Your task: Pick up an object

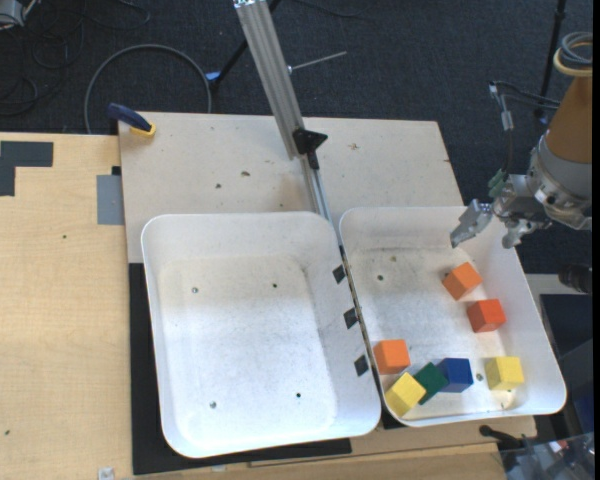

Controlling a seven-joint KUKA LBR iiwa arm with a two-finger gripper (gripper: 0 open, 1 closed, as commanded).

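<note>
Several small cubes lie in the right bin [400, 228]. An orange cube [461, 280] and a red-orange cube [486, 314] sit near its right wall. Along the front lie another orange cube [391, 355], a yellow cube [405, 392], a green cube [432, 380], a blue cube [456, 373] and a second yellow cube [504, 372]. My gripper [487, 234] hangs over the bin's back right corner, above and behind the first orange cube. It is open, with nothing between its fingers.
The left bin [240, 338] lies beside the right one, with black clips on the shared wall. A slanted aluminium rail [275, 73] rises behind the bins. A blue and yellow clamp [130, 118] sits at the board's back left corner.
</note>
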